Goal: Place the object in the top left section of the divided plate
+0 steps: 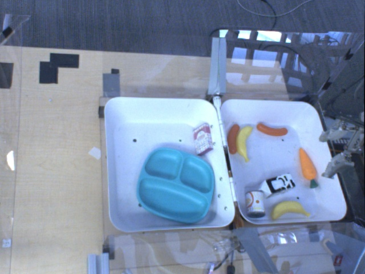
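Observation:
A blue divided plate (176, 185) lies in the left bin (122, 153), with two small sections on its far side and one long section on its near side. All its sections are bare. A small red and white packet (202, 138) rests in the same bin just beyond the plate, against the right wall. My gripper (327, 154) hangs at the right rim of the right bin (328, 207), open, with nothing between its fingers (333, 135). An orange carrot (308, 164) lies just to its left.
The right bin also holds a red sausage (272, 130), a second red sausage (233, 138) beside a yellow banana (244, 141), a black and white toy car (279, 184), a small can (255, 202) and another banana (289, 210).

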You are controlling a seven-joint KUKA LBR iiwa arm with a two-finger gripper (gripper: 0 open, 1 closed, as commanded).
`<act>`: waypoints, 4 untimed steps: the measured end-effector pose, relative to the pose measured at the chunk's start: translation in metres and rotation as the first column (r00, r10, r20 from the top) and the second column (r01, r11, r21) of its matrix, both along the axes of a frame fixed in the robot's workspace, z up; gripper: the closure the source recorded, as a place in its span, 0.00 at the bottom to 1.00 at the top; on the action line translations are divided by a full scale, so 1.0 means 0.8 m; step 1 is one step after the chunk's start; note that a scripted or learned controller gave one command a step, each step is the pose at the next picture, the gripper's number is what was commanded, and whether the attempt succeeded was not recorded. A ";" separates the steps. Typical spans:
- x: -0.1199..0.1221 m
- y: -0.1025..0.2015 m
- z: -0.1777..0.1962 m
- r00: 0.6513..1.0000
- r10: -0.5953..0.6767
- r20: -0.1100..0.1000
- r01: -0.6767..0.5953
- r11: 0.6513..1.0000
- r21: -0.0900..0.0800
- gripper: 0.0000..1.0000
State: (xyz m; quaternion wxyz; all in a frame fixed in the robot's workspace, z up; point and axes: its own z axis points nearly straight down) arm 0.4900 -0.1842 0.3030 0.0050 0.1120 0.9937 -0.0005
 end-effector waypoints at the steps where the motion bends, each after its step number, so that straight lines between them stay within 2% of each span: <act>1: -0.001 -0.027 -0.039 0.999 0.037 -0.004 -0.037 0.999 0.001 0.00; 2: -0.001 -0.027 -0.040 0.997 0.073 -0.004 -0.073 0.997 0.001 0.00; 3: -0.001 -0.026 -0.078 0.988 0.156 -0.005 -0.156 0.988 0.001 0.00; 4: 0.000 -0.028 0.046 0.961 0.277 0.000 -0.277 0.961 -0.003 0.00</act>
